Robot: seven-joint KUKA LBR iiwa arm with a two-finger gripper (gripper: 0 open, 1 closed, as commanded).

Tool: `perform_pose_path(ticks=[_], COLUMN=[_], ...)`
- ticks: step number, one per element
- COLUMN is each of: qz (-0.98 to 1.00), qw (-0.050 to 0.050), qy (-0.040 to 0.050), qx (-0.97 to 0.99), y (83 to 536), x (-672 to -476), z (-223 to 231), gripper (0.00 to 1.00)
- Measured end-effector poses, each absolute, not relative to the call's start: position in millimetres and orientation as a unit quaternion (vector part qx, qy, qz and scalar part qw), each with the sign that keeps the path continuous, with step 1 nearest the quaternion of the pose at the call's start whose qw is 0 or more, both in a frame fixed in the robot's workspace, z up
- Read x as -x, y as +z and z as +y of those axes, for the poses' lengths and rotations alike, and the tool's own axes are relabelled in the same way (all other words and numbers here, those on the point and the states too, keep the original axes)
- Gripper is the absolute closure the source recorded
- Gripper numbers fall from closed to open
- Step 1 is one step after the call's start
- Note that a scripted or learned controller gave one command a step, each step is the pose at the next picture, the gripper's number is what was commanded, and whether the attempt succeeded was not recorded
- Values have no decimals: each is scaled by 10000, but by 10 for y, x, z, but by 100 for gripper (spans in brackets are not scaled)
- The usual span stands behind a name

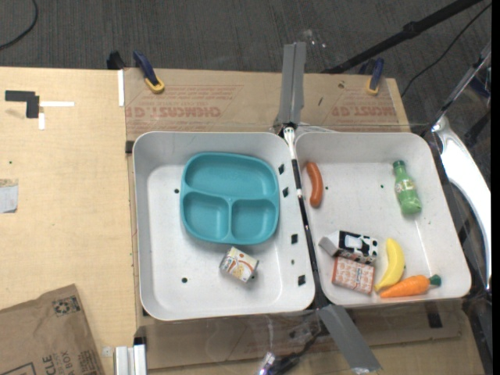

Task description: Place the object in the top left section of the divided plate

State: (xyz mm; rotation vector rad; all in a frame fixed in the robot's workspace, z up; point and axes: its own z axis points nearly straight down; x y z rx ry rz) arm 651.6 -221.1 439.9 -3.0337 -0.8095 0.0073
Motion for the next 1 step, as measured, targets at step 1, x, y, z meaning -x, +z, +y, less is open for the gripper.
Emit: perform_pose_path(ticks=[1], qz=[-2712], qw=[9], qy=[26], qx=[9625], y=[4396], x=[-6479], z=[-2212], gripper=[100])
